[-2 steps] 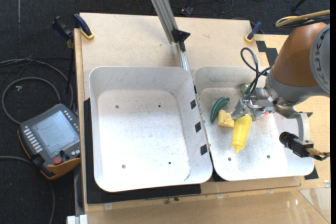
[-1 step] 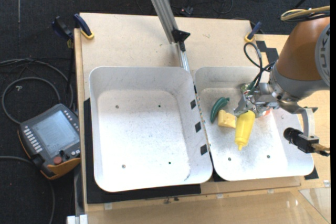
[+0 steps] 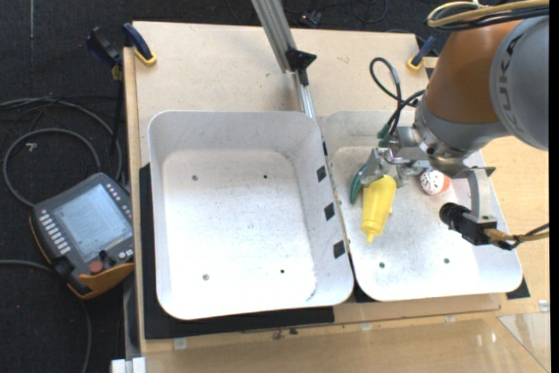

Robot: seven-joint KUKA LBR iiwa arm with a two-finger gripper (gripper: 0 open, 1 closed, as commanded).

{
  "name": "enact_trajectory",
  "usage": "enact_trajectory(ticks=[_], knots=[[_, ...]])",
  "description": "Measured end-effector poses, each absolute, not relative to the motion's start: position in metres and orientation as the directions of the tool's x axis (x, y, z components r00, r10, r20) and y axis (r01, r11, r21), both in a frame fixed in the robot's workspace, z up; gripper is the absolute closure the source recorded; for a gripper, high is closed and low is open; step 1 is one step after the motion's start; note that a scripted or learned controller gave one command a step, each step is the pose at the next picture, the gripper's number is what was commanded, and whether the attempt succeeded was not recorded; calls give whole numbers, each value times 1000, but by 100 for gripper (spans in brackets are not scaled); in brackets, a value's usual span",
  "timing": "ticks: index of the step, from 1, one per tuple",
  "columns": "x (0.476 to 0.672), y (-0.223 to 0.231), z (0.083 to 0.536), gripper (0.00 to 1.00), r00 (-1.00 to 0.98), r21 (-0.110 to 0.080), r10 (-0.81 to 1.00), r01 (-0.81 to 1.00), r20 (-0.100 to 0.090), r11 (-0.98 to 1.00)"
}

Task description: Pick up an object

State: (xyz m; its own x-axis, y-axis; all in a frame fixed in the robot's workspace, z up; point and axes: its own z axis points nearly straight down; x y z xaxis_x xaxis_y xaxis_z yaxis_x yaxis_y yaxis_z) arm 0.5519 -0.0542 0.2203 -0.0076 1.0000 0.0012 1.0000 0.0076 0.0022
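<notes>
Camera view: the gripper [image 3: 387, 167] hangs over the right bin [image 3: 437, 279], its finger spread impossible to judge. A yellow squeeze bottle [image 3: 376, 207] lies in that bin just below it, a green object [image 3: 360, 184] touching its left side, a white ball [image 3: 431, 182] nearby.

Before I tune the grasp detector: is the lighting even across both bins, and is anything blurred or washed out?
Camera view: light is soft and fairly even over the left bin and right bin; faint shadow under the yellow object; mild glare on the bench's lower right corner; the arm looks slightly soft; the small white ball is too small to resolve.
</notes>
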Motion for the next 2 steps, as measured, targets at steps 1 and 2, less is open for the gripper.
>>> enact_trajectory(ticks=[1, 2], knots=[[579, -1, 226, 100, -8, 3, 1000, 1000, 2, 8], [594, 54, 218, 100, -8, 1, 1000, 1000, 2, 8]])
